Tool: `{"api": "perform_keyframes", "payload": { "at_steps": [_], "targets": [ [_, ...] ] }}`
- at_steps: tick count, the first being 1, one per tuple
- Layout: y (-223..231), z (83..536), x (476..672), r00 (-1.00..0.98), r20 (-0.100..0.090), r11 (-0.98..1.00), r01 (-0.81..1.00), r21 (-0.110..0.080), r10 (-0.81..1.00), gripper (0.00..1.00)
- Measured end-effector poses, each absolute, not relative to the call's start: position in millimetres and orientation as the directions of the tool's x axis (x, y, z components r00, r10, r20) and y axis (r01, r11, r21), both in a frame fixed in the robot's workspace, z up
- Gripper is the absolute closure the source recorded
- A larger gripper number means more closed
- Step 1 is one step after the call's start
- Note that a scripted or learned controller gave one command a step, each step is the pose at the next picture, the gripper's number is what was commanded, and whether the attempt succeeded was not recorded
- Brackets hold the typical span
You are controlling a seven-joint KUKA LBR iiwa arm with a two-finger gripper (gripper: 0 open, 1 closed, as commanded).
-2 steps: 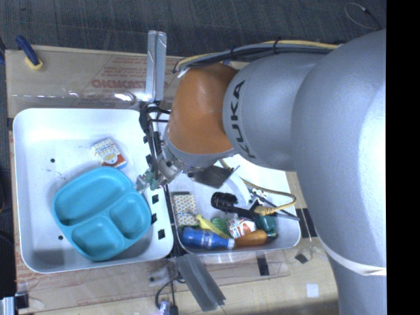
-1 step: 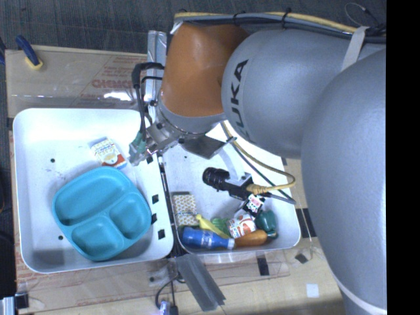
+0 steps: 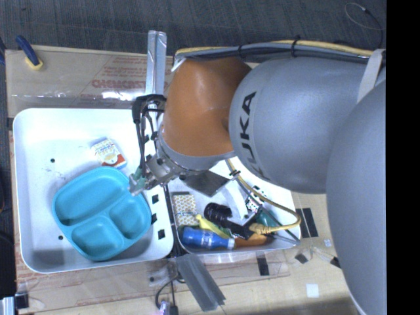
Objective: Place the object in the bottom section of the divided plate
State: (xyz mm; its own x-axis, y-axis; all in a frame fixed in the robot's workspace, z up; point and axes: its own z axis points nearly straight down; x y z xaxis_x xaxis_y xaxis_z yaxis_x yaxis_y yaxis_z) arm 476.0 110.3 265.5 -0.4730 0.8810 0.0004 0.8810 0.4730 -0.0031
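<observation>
Two shallow white bins (image 3: 26,176) stood side by side on the worktop.
Left bin: blue three-section plastic plate (image 3: 102,214), small red-and-white packet (image 3: 107,151) just beyond its rim. The hand (image 3: 139,182) hung at the plate's right edge; finger state could not be told.
</observation>
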Motion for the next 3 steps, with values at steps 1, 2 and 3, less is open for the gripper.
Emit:
{"api": "perform_keyframes", "payload": {
  "at_steps": [1,2,3],
  "targets": [
    [142.4,146.4,475.0,-0.473,0.001,0.473,0.881,-0.006,0.881,1.00],
    [142.2,146.6,475.2,-0.472,0.001,0.472,0.881,-0.006,0.881,0.00],
    [192.8,159.2,522.1,-0.759,0.000,0.759,0.652,0.000,0.652,0.00]
  ]
}}
